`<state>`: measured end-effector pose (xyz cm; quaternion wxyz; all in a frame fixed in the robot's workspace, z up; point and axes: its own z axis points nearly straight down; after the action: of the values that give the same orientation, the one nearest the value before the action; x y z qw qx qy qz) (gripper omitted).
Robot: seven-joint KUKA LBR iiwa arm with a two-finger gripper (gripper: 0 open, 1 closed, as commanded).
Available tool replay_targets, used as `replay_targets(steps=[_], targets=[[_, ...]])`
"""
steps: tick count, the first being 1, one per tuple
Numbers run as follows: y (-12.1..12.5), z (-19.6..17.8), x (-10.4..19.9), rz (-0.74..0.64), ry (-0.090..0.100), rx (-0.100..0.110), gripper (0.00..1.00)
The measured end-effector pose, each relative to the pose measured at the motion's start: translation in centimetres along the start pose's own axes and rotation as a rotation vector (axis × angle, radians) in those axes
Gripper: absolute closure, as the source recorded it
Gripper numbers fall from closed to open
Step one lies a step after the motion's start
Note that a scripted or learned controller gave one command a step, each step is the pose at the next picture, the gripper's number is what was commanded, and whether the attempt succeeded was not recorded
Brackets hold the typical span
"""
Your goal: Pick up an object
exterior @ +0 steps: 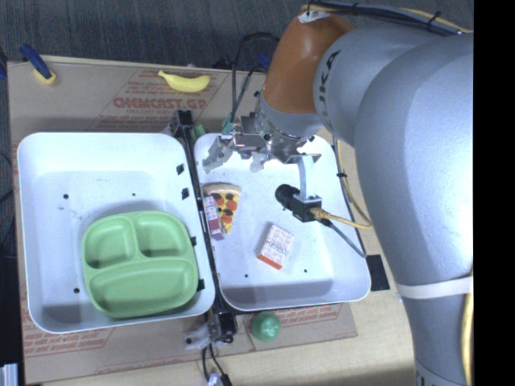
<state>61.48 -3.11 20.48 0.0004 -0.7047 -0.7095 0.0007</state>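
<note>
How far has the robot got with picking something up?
Nothing looks picked up yet. The pizza slice toy, the small purple packet and the orange-and-white packet all lie on the floor of the right bin. The gripper hangs over the bin's far end, above the pizza slice. Left to do: descend, grasp one item and lift it.

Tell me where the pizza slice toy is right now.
The pizza slice toy lies in the right bin, at its left wall, below the gripper and left of the small orange-and-white box.
</note>
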Motion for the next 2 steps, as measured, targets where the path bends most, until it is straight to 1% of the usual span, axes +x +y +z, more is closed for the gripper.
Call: replay_targets(steps=[2], targets=[[0.00, 0.00, 0.00, 0.000, 0.000, 0.000, 0.00]])
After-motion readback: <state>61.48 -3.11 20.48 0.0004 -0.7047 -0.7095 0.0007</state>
